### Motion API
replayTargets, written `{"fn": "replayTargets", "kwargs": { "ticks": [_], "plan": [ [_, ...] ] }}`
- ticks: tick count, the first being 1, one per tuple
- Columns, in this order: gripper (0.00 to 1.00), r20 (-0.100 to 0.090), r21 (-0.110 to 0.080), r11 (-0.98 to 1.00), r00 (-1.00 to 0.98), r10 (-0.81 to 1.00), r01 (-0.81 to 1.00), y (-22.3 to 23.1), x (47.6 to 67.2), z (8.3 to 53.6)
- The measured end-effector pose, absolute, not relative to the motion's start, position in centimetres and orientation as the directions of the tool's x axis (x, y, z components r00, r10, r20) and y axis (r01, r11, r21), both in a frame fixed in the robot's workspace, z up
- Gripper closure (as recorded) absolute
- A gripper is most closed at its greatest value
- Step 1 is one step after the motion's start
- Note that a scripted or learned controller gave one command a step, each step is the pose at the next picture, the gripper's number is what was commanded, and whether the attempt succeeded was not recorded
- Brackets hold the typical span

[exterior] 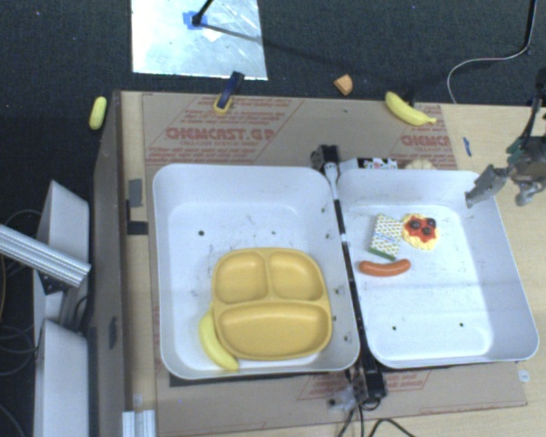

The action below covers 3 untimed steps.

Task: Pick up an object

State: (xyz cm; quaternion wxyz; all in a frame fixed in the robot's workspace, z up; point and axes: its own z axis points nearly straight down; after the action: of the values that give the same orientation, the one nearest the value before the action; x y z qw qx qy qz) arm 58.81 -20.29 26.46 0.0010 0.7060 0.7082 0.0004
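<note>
The grey metal two-finger gripper hangs over the far right corner of the right-hand shallow white bin, at the edge of the view. Whether it is spread or closed cannot be told from here, and nothing shows in its grip.

Left of it and a little nearer, well apart from it, three small toys lie close together on the bin floor: a round yellow piece with red and dark toppings, a checked white-and-green wedge just beside that, and a thin red-orange sausage just near of both. Any of these could serve as the object to pick.

The left-hand white bin holds a yellow divided plastic tray with a yellow toy banana against its near left edge. The arm probably waits high before choosing.
</note>
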Motion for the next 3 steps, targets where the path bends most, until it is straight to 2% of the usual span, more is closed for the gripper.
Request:
{"fn": "replayTargets", "kwargs": {
  "ticks": [1, 2, 3],
  "plan": [
    [0.0, 0.001, -0.001, 0.004, -0.004, 1.0, 1.0, -14.8, 58.3, 14.3],
    [0.0, -0.001, 0.01, 0.005, -0.005, 1.0, 1.0, -15.1, 62.5, 9.0],
    [0.0, -0.002, 0.016, 0.002, -0.002, 1.0, 1.0, -9.2, 59.6, 9.1]
  ]
}}
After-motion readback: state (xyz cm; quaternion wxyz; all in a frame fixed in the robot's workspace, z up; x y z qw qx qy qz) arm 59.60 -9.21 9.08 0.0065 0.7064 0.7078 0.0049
